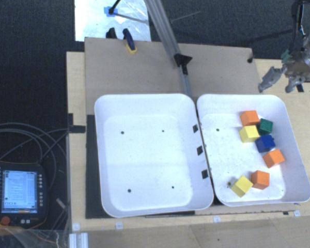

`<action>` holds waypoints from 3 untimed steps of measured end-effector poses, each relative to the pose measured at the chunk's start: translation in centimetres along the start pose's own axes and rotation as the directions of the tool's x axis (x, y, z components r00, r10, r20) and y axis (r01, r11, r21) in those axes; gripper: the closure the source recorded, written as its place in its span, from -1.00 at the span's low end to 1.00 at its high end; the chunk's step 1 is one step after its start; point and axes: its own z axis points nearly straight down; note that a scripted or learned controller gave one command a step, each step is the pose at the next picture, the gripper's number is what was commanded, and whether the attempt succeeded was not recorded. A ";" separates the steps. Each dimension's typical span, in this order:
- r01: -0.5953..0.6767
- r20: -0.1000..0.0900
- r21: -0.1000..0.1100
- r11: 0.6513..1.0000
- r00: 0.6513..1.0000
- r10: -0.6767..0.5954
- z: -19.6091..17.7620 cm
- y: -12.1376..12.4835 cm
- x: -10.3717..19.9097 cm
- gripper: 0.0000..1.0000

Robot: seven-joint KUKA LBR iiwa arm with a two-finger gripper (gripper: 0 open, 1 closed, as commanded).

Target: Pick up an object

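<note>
Tool [280, 82] fingers, we see, are spread open with nothing between them, hanging above the right bin's [294, 190] far corner, apart from the blocks [258, 133].

Grey metallic end effector [281, 81], black cables

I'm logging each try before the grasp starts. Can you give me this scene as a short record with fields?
right bin: seven blocks
cluster toward far right: orange block, yellow block, green block, blue block, second orange block
near edge: second yellow block, third orange block, touching
left bin: white
gripper: above bench beyond right bin's far edge, holding nothing
</note>
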 end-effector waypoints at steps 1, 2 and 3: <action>-0.001 0.000 0.001 1.000 1.000 0.001 0.0 0.0 0.0 -1.00; -0.003 -0.001 0.006 1.000 1.000 0.003 6.2 -0.3 0.0 -1.00; -0.004 -0.001 0.006 1.000 1.000 0.004 12.2 -0.4 -0.6 -1.00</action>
